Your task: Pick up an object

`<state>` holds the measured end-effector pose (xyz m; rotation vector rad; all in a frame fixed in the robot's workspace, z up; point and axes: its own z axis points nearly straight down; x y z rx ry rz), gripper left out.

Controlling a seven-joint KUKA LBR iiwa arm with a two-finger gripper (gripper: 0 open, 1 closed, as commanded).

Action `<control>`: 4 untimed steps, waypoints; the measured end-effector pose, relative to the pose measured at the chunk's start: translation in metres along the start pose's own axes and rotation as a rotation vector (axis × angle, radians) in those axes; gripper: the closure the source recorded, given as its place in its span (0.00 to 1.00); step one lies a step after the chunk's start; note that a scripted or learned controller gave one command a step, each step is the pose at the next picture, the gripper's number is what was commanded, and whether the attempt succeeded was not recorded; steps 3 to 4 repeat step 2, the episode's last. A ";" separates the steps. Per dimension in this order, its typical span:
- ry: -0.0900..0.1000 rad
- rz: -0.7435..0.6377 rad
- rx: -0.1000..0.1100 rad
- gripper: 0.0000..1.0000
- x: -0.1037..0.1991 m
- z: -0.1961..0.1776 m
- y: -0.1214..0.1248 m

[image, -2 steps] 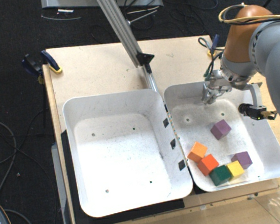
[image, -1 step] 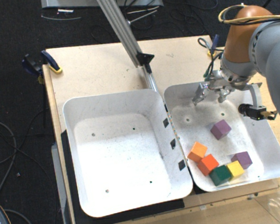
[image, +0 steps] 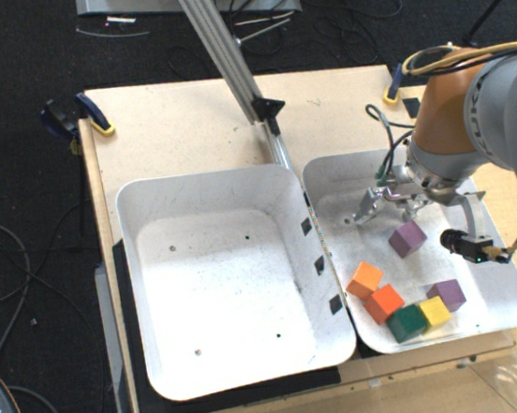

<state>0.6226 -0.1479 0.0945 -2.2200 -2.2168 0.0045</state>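
Blocks lie in the right bin (image: pixel 508 305): a purple block (image: pixel 407 238) sits tilted with one corner toward the near rim, no long axis discernible, just beside the gripper (image: pixel 381 202), while two orange blocks (image: pixel 364 278) (image: pixel 383 301), a green block (image: pixel 407 322), a yellow block (image: pixel 434 310) and a second purple block (image: pixel 449 294) cluster near the front wall. Gripper hangs low over the bin floor under the grey arm (image: pixel 473 116); its fingers are small and blurred against the white, so released or clenched cannot be told, and nothing visibly sits between them. Left bin (image: pixel 137 217) shows dark specks only; no legible writing or labels anywhere.
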 end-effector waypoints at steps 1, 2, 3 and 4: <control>0.001 0.000 0.000 0.00 0.022 0.000 -0.065; -0.002 0.003 -0.005 0.00 0.004 -0.001 -0.124; -0.002 0.003 -0.005 0.00 0.004 -0.001 -0.124; -0.002 0.003 -0.005 0.00 0.004 -0.001 -0.124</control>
